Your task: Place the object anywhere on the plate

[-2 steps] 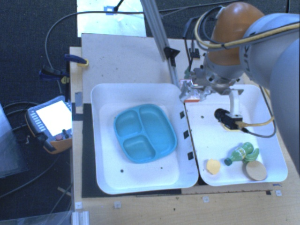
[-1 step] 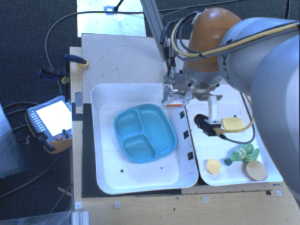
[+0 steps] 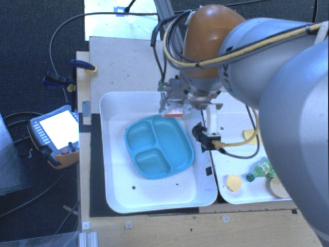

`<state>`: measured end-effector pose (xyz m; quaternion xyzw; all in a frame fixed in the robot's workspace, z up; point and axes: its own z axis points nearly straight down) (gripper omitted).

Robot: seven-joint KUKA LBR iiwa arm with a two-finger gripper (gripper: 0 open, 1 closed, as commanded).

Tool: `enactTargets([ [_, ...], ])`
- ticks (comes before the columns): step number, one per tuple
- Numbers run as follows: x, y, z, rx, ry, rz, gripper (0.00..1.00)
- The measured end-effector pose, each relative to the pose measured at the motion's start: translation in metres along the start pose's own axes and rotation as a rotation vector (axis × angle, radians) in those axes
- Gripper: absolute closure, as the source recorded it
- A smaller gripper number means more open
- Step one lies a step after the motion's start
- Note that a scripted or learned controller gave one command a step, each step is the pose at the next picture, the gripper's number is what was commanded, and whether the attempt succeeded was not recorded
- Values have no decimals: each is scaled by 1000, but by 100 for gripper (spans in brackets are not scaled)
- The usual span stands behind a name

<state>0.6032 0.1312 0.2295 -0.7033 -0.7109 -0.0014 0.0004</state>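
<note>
A light blue plate (image 3: 159,147) with three compartments lies in the left white bin (image 3: 115,153). My gripper (image 3: 173,108) hangs over the plate's far rim, near the bin's back wall. A small red and white object (image 3: 174,114) shows between its fingers, just above the plate's far edge. The gripper is shut on it. The orange band and grey wrist above hide the upper part of the object.
The right bin (image 3: 241,197) holds a yellow piece (image 3: 234,182), a green bottle-like item (image 3: 259,170), a tan round item (image 3: 278,188) and another yellow item (image 3: 249,134). My arm covers most of that bin. A teach pendant (image 3: 55,135) lies left of the bench.
</note>
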Motion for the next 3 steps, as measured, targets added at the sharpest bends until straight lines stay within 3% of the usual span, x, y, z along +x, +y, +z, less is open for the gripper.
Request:
enactTargets([
  [1,54,-3,-6,-1,0,1,100],
  [2,52,-9,12,3,-3,8,100],
  [3,52,-9,11,1,-3,8,0],
])
